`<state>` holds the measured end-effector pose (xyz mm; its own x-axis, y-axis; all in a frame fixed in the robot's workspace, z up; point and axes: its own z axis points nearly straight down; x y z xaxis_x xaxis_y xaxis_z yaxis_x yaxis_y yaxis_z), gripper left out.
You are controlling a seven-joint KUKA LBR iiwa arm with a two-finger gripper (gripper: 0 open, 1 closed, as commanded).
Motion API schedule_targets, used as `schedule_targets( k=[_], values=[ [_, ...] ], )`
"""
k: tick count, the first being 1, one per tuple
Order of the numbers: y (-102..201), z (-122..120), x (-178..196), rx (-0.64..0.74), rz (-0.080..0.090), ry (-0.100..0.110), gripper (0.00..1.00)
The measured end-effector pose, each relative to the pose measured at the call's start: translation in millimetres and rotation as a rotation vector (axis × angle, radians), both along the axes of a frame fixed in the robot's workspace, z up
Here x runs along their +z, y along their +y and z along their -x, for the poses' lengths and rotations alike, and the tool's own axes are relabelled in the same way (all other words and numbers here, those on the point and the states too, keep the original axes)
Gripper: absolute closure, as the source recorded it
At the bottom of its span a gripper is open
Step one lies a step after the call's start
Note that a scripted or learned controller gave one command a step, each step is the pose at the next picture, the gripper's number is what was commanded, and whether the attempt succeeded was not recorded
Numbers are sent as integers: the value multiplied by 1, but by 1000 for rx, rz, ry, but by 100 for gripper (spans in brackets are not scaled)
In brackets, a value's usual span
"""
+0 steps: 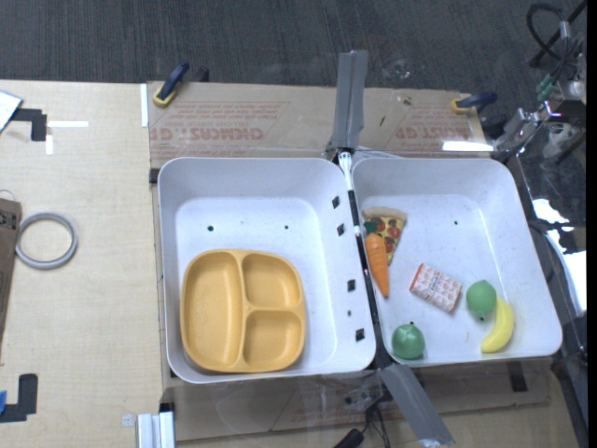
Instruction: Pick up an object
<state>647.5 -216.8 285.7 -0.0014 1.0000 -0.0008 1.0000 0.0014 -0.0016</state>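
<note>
Two white bins [177, 194]. One yellow plate [244, 310], one carrot [376, 259], one pizza slice [388, 225], one pink box [436, 287], two green fruits [481, 298], one banana [500, 327], one tape ring [44, 240].

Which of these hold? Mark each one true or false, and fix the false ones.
1. The yellow divided plate lies in the left bin. True.
2. The banana lies in the left bin. False: it lies in the right bin, near its front right corner.
3. The carrot lies along the right bin's left wall, just below the pizza slice. True.
4. The roll of tape sits inside the right bin. False: it rests on the bench, left of both bins.
5. The pink packet lies between the carrot and the green fruit. True.
6. The plate has two compartments. False: it has three.
</note>
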Motion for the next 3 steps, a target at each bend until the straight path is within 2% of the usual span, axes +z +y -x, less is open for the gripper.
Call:
schedule_targets(
  k=[1, 2, 3],
  values=[
    [0, -1, 9, 4, 2, 0, 100],
    [39, 62, 146, 289, 1, -1, 100],
    [108, 69, 98, 387, -1, 1, 100]
  ],
)
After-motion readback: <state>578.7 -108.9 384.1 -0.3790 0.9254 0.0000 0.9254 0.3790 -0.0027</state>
